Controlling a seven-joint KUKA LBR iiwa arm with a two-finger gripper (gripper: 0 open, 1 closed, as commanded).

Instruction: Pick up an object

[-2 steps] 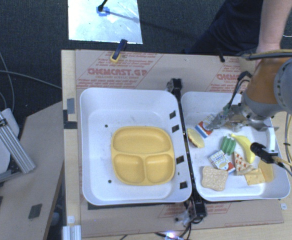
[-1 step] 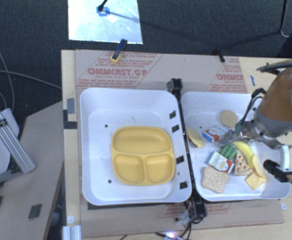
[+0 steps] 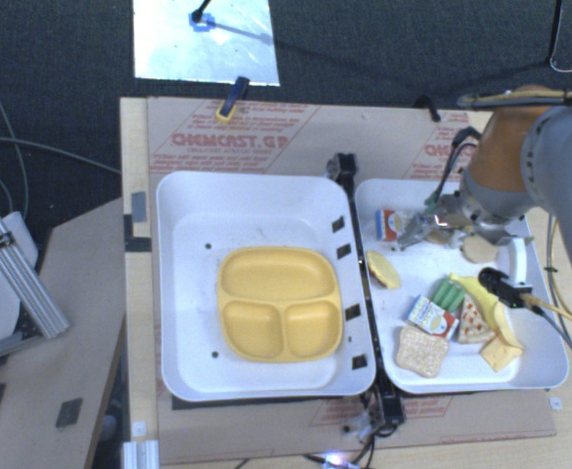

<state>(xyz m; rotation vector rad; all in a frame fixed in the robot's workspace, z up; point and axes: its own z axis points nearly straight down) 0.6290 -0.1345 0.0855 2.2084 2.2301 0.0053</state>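
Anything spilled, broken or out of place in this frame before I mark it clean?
Nothing stands out. The yellow divided tray sits flat in the left bin, and the toy food, such as the cracker and banana, lies loose inside the right bin. The gripper is low over that bin's far side.

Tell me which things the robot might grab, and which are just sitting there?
For the job:
- small red-and-white carton
- yellow oval toy food
- square tan cracker
- yellow toy banana
- two-finger gripper

Just there:
- yellow divided plastic plate
- left white bin
- shiny foil sheet
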